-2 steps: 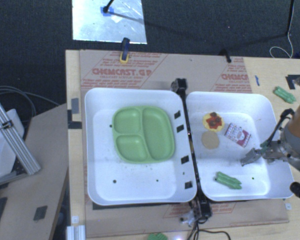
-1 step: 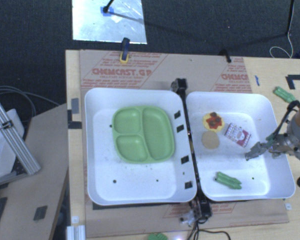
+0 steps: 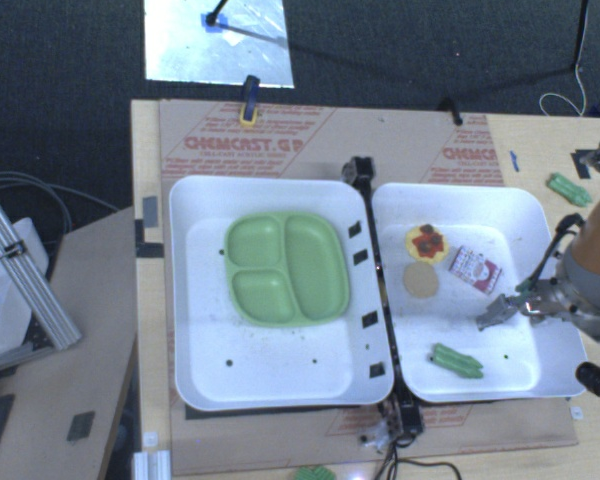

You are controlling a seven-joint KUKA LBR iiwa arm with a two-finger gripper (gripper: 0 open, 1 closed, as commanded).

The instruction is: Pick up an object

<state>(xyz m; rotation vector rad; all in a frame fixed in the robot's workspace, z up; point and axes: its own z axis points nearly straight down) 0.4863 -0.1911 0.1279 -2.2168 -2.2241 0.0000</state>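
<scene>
Reaching in from the right, the metal two-finger gripper hangs low over the right shallow white plastic bin, its grey fingers splayed apart and pointing left, with nothing between them. They sit over bare white floor, roughly between the packet and the green pod.

Just beside the fingertips, up and to the left, lies the small red-and-white printed packet, a flat glossy rectangle whose long axis runs diagonally from upper left to lower right. Left of it rests the flat tan round disc, matte and smooth. Above the disc, close by, is the yellow toy piece with red and dark toppings (lumpy, roughly round). Nearer the bin's front edge lies the green pod-shaped toy, bumpy and elongated, its long axis nearly level, dipping slightly to the right.

In the left white bin sits the light-green plastic three-compartment tray, rounded at the corners and smooth.
</scene>
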